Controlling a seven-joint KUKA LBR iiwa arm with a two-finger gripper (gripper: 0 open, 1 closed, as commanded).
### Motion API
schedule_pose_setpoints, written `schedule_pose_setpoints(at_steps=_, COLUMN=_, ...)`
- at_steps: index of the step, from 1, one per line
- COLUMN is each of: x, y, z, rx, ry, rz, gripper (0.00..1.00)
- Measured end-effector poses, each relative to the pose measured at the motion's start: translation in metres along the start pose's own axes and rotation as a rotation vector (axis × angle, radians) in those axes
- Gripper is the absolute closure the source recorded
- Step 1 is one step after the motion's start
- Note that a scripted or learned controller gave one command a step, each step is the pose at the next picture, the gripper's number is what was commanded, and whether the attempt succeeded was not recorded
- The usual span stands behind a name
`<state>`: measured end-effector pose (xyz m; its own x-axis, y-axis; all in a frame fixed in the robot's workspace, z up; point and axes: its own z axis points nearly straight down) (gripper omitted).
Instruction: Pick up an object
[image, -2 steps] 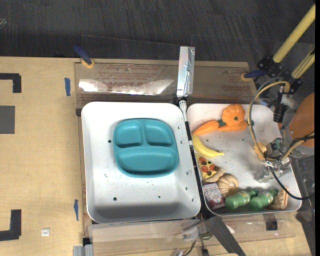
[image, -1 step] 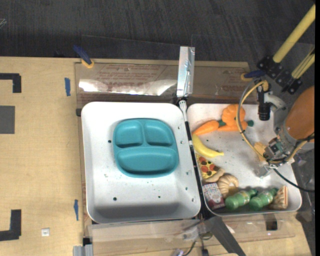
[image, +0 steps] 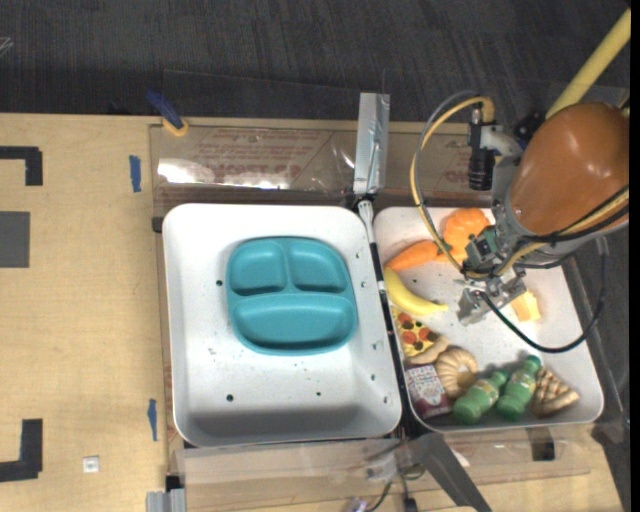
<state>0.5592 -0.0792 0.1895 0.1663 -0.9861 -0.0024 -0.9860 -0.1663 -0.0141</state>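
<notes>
My gripper (image: 487, 297) hangs low over the middle of the right bin (image: 580, 330), under the orange wrist band. A banana (image: 412, 296) lies just left of it, a carrot (image: 415, 254) and an orange (image: 464, 226) sit behind it, and a yellow cheese piece (image: 527, 307) lies just to its right. Near the front of that bin lie a pizza slice (image: 417, 335), a croissant-like pastry (image: 455, 368), two green bottles (image: 497, 389) and a brown cone-shaped item (image: 553, 392). I see nothing between the fingers.
The left bin (image: 190, 330) holds a teal divided plate (image: 291, 294). A small packet (image: 425, 388) lies at the right bin's front left corner. Yellow and black cables loop above the right bin's back edge. Wooden bench surface spreads to the left.
</notes>
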Motion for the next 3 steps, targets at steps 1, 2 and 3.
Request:
schedule_pose_setpoints(at_steps=1, x=0.02, y=-0.023, z=0.087, rx=-0.019, ry=-0.005, rz=0.01, gripper=1.0)
schedule_pose_setpoints(at_steps=2, x=0.066, y=-0.076, z=0.102, rx=-0.005, ry=0.001, rz=-0.034, gripper=1.0)
schedule_pose_setpoints(at_steps=3, x=0.038, y=-0.106, z=-0.061, rx=0.001, ry=0.002, rz=-0.23, gripper=1.0)
